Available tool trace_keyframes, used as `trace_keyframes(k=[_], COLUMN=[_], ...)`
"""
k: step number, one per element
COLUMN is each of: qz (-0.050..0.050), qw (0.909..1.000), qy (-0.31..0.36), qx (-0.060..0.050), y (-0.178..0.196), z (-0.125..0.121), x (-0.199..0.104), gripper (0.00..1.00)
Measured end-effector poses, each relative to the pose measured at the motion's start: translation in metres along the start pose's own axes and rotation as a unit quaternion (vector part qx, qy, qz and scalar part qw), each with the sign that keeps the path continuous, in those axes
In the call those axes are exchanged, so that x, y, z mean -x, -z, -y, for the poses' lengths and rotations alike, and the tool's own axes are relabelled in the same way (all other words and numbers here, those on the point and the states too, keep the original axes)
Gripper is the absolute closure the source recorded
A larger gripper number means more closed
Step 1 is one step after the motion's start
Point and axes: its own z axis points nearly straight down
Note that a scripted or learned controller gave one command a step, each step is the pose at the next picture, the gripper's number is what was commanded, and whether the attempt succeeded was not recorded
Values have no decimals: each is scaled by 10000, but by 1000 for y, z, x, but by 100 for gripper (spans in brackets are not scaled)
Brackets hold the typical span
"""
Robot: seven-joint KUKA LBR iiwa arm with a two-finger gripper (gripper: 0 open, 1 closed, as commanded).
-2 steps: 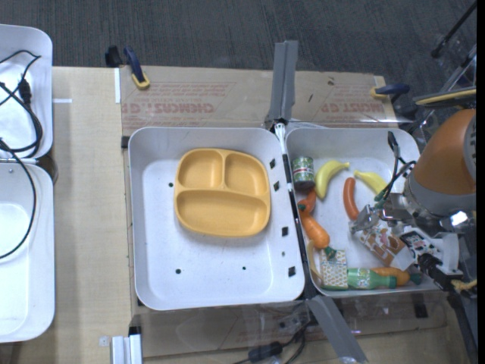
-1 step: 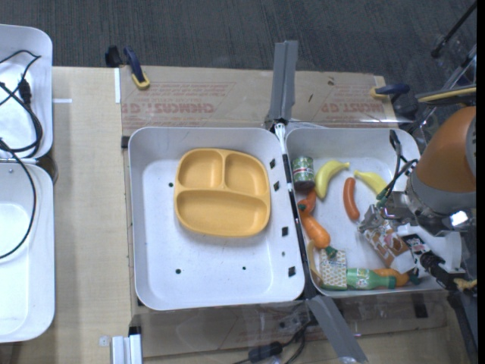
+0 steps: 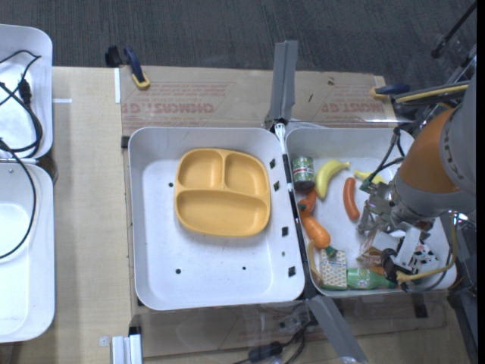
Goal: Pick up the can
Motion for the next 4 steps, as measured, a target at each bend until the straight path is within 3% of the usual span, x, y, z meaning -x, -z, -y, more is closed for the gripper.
trace_keyframes(k=[1, 2, 3, 4], qz=[12, 20, 19, 20], qw=[9992, 9952, 9981, 9981], qy=[-404, 978, 613, 612], qx=[3, 7, -8, -7], y=[100, 238, 167, 167], z=[29, -9, 27, 27], x=[-38, -7, -49, -49], gripper=[100, 100, 100, 0])
